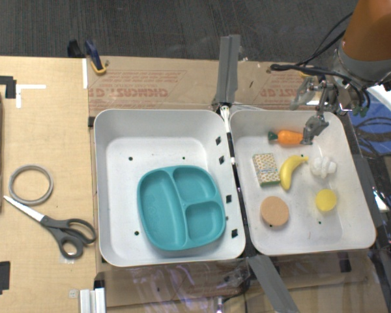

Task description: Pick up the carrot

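A small orange carrot (287,137) with a green top lies near the back of the right bin (352,237), its green end pointing left. My gripper (315,126) hangs just to the carrot's right, low over the bin's back edge. One dark fingertip (311,130) reaches down beside the carrot's right end. Nothing shows between the fingers, and the carrot rests on the bin floor.
The right bin also holds a patterned sponge block (266,169), a banana (290,171), a white object (322,167), a lemon (326,200) and a tan round cookie (274,211). A teal divided plate (181,207) lies in the left bin. Scissors (55,225) and a tape roll (30,183) lie on the bench at the left.
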Controlling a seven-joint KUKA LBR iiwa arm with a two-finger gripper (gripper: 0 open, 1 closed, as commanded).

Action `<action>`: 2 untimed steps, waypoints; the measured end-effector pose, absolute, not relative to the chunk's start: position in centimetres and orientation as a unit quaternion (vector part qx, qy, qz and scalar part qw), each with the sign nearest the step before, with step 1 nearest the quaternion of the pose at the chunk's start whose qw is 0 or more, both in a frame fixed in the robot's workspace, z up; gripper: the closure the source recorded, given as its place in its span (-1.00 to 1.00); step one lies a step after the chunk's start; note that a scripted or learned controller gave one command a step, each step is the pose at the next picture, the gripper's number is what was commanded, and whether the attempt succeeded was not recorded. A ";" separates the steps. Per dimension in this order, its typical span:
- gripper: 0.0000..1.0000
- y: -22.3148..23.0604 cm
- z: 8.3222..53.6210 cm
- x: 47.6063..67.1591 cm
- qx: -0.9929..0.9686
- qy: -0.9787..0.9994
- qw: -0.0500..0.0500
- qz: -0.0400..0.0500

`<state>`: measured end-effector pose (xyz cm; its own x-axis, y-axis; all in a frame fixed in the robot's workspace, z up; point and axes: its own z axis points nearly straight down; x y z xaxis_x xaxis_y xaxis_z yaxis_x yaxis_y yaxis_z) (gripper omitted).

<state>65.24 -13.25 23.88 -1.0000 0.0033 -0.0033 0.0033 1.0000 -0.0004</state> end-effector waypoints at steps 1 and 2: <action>-1.00 -17.7 12.5 66.0 0.163 0.987 0.002 0.000; 1.00 -17.5 13.6 66.1 0.160 0.987 0.005 -0.001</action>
<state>66.14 -17.51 13.62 -0.9486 0.3163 -0.0097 0.3163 0.9487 -0.0008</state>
